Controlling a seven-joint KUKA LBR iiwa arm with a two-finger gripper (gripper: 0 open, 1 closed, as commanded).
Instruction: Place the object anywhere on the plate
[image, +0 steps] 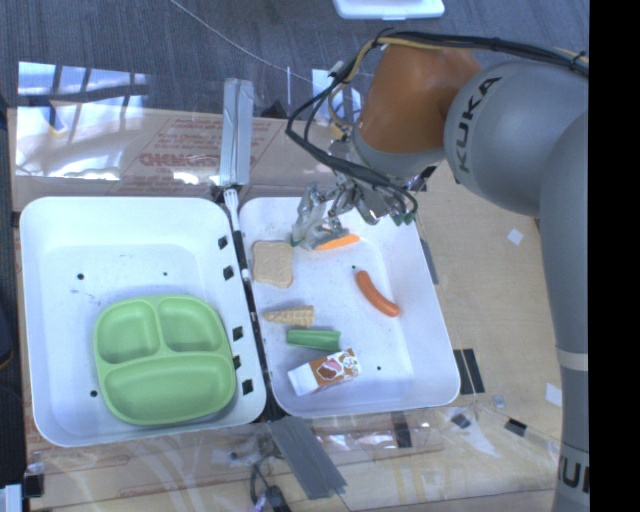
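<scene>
we see the gripper (312, 226) low over the right bin (420, 340), its fingers closed on a small carrot (338, 241). just below it lies toast (272, 263); the green plate (163, 357) sits well left.

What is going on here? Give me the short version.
A grey KUKA arm with an orange band reaches in from the right over the right white bin. Its gripper hangs at the bin's far end, right by a small orange carrot piece. Also in that bin: a tan bread slice, an orange-red sausage, a ridged tan cone, a green cucumber-like stick and a white-and-brown packet. The green three-compartment plate sits in the left white bin with no food on it.
</scene>
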